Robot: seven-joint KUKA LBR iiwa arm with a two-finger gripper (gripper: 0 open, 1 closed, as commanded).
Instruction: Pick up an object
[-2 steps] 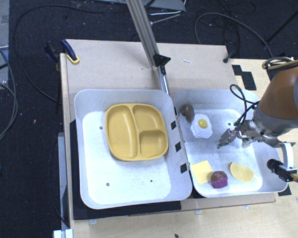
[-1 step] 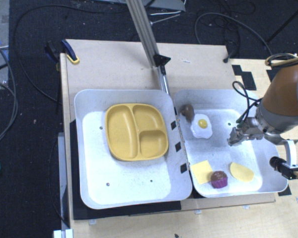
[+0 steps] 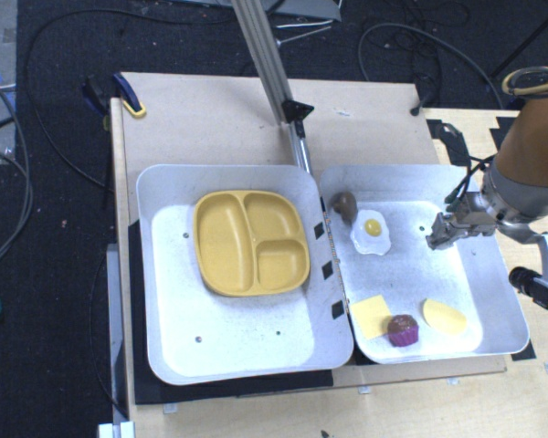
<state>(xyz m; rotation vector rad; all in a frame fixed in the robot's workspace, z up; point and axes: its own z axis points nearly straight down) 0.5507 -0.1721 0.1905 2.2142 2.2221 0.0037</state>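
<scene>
Dark carpeted floor [image 3: 55,245] with loose black cables around a pale wooden table [image 3: 210,121]. A slanted metal pole [image 3: 265,48] crosses the top of the table toward the seam between two shallow white bins.

Left bin [image 3: 164,327]: one yellow divided tray [image 3: 252,243], three compartments, sitting in the upper middle, nothing in it.

Right bin [image 3: 493,327]: five small items. A brown rounded piece [image 3: 344,204] near the upper left corner. Just beside it, lower right, a toy fried egg [image 3: 372,232], white with yellow yolk. Along the near edge, a flat yellow square slice [image 3: 371,317], a purple cupcake-like piece [image 3: 403,330] touching or almost touching it, and a yellow rounded piece [image 3: 444,317] a little further right.

Arm [image 3: 530,153] enters from the right, orange band above grey wrist. The hand [image 3: 438,235] hangs over the right bin's upper right part, pointing toward the egg but apart from it. Fingertips too dark and small to resolve; cannot tell if the hand is open or closed. No item visible between its fingers.
</scene>
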